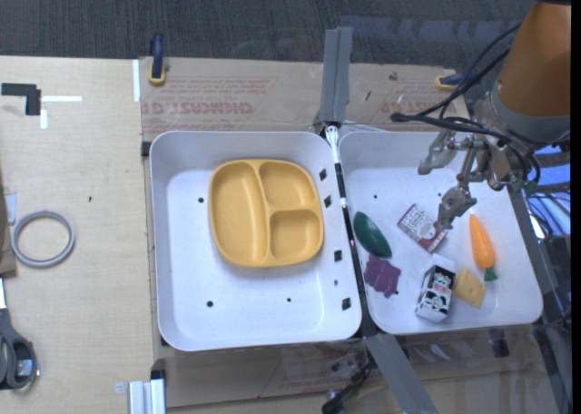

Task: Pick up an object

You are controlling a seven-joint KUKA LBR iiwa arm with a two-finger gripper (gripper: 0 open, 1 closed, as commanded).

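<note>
Metal gripper (pixel 451 208) hangs over the right bin (pixel 390 153), its fingers pointing down, and from this angle I cannot tell whether they are parted or closed; nothing shows between them. Right under the tip lies a small red-and-white packet (pixel 418 224), just beside the fingertip, maybe touching, hard to call. Just right of that, an orange carrot (pixel 482 243) with a green end lies lengthwise near the bin's right wall. Below it sits a yellow cheese wedge (pixel 470 288), and touching that on its left, a black-and-white milk carton (pixel 437 294) lying tilted. Further left, a purple toy piece (pixel 382 275) sits below a dark green vegetable (pixel 371 232), both near the divider between the bins. Across that divider, the left bin (pixel 182 294) carries a yellow three-compartment plate (pixel 266 212). Out on the wooden bench (pixel 82 330), well left, lies a grey tape ring (pixel 41 238).
</note>
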